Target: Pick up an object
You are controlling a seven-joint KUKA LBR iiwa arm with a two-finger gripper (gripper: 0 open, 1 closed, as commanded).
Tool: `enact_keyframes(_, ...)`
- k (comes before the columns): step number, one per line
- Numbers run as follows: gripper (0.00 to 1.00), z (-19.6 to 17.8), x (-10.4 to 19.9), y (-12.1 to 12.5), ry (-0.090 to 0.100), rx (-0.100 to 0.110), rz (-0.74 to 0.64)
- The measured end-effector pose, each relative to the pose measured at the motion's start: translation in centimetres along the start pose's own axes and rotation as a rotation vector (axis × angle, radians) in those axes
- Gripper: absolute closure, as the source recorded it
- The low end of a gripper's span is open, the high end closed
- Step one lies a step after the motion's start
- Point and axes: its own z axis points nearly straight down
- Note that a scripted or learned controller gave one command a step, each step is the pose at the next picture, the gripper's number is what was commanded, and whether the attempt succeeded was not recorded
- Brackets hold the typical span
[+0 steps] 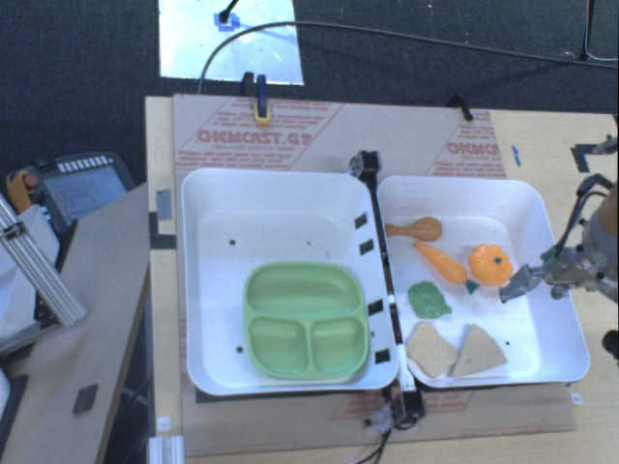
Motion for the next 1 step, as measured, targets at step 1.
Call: enact_keyframes(1, 0.00, -0.51, 0.04, 0.31, -0.003, -0.011, -0.004)
